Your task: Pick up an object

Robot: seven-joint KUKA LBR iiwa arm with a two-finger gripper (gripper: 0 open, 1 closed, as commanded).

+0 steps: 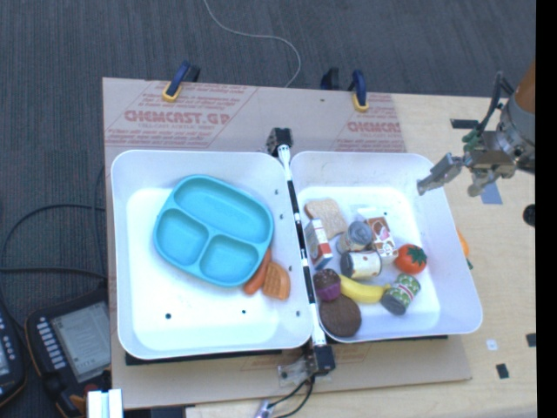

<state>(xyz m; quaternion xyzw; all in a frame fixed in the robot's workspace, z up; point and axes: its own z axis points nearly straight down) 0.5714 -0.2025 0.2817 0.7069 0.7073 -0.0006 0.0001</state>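
Camera view, gripper (pixel 459 174): at the right bin's (pixel 439 319) far right corner, above the rim; fingers spread wide, nothing between them.
Camera view, step: approach, judged; no object is grasped yet.
Camera view, objects: clustered in the right bin, touching or nearly so: bread slice (pixel 326 211), tomato (pixel 411 259), banana (pixel 360 289), brown ball (pixel 340 316), small can (pixel 399 295), carton (pixel 380 231).
Camera view, next move: likely a reach left and down into the cluster; the tomato and can lie nearest the gripper, and the crowding calls for a careful choice of gap for the fingers.
Camera view, left bin (pixel 139 336): blue tray (pixel 213 230), with an orange piece (pixel 270 279) touching its near edge.
Camera view, surface: both bins rest on a board (pixel 174 116) clamped to the bench (pixel 500 364).
Camera view, room: dark carpet (pixel 52 77), with a thin cable (pixel 252 33) across it.
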